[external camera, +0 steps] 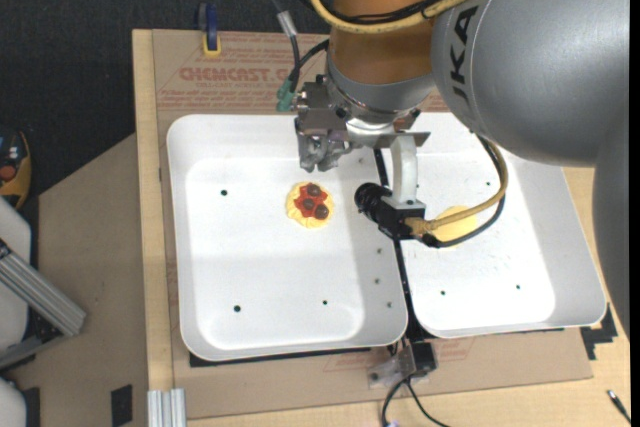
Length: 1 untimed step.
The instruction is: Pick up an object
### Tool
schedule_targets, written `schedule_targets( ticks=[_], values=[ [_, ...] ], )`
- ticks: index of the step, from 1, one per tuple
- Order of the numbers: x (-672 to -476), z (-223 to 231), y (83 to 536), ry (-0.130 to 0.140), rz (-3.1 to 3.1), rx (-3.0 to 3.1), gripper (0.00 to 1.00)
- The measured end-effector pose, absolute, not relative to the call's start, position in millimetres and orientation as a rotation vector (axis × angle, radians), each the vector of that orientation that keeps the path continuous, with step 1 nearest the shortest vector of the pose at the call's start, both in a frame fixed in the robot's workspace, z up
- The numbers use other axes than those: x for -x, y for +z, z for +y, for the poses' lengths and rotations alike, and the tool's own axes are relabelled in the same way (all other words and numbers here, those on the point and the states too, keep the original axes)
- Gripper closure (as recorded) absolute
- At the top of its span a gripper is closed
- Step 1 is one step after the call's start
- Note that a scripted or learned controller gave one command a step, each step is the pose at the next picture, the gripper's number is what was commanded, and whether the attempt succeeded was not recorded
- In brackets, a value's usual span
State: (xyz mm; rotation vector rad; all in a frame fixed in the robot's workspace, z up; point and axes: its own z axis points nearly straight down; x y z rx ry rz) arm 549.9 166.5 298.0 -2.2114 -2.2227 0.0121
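The pincer (318, 158) is hanging over the left bin (200, 245), close to its far edge. The toy pizza (309, 203), a small yellow disc with red and dark toppings, is lying flat on the bin floor just in front of the pincer tips and apart from them. How wide the pincer is standing cannot be told, since the wrist is crowding it from above; nothing is visibly held.

To do this step well, the pincer is needing to centre over the disc before dropping. As the disc appears thin and flat, the tips are likely needing to reach the floor and straddle its rim. A yellow cable (462, 221) is trailing behind and should clear.
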Motion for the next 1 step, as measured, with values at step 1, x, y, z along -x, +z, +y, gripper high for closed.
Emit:
schedule_targets(
  ticks=[1],
  values=[
    [-474.6, 227.8, 249.8, 0.013, -2.224, 2.210, 1.00]
  ],
)
